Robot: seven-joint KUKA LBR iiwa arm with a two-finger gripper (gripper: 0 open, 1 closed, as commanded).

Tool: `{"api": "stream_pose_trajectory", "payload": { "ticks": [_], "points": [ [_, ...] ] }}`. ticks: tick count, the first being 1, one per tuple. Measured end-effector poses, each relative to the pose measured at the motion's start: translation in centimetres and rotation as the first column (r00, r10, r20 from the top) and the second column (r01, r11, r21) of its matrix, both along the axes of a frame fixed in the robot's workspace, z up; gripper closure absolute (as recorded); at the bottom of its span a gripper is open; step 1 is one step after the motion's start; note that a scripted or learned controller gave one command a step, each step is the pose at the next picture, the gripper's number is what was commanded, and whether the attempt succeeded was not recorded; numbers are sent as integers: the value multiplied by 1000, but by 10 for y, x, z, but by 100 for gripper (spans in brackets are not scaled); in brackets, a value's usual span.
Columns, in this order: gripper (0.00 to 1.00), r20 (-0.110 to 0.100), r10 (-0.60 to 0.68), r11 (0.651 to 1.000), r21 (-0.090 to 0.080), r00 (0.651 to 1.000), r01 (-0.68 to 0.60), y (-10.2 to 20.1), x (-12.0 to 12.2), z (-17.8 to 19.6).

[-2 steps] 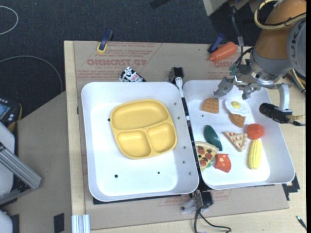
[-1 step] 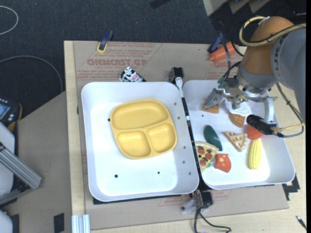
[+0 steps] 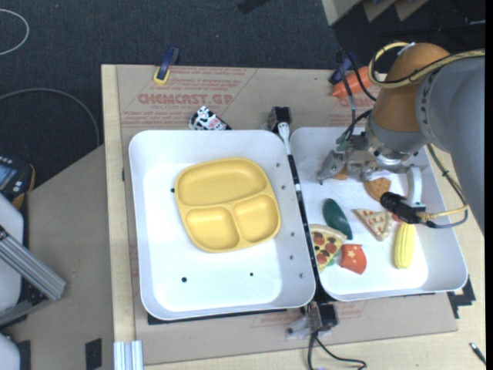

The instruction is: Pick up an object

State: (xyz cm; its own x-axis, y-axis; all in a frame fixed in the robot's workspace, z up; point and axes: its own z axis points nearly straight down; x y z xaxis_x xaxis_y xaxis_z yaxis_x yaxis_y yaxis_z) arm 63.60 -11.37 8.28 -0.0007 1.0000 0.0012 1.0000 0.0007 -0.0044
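Gripper low in the right bin, nothing lifted yet

We see our gripper at the far end of the right bin, but cannot tell its state. The toy foods lie on the floor: green pepper, pizza slice, strawberry, sandwich wedge, corn. We judge grasping and lifting remain.

Bright, even overhead light, soft shadows, mild glare on white bins, slightly grainy.
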Motion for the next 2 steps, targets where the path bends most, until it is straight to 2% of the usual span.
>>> {"api": "stream_pose_trajectory", "payload": {
  "ticks": [1, 2],
  "points": [
    [100, 0, -1, 1000, 0, 1000, 1, 0, 0, 12],
    [100, 10, -2, 1000, -3, 1000, 2, -7, -7, 64]
  ]
}}
